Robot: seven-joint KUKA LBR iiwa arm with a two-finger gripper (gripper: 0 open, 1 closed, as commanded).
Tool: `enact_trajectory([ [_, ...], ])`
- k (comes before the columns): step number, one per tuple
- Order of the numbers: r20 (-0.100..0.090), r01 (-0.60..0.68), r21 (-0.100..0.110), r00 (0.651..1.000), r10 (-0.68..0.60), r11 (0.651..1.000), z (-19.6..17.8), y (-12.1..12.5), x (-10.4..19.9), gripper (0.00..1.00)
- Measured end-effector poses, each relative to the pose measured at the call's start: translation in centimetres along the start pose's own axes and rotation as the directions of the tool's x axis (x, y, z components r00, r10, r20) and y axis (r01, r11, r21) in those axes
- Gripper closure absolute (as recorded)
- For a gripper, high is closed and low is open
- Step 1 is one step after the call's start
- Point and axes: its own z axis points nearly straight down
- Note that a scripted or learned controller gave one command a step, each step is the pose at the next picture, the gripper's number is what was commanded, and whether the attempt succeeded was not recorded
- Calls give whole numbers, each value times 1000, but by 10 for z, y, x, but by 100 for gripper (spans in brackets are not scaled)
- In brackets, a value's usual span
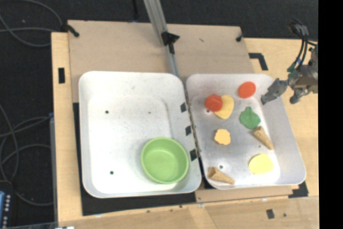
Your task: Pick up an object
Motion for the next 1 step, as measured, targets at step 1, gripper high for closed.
enact_trajectory([
  [1, 0, 0, 0, 1000, 0, 1000, 0, 0, 0, 0],
])
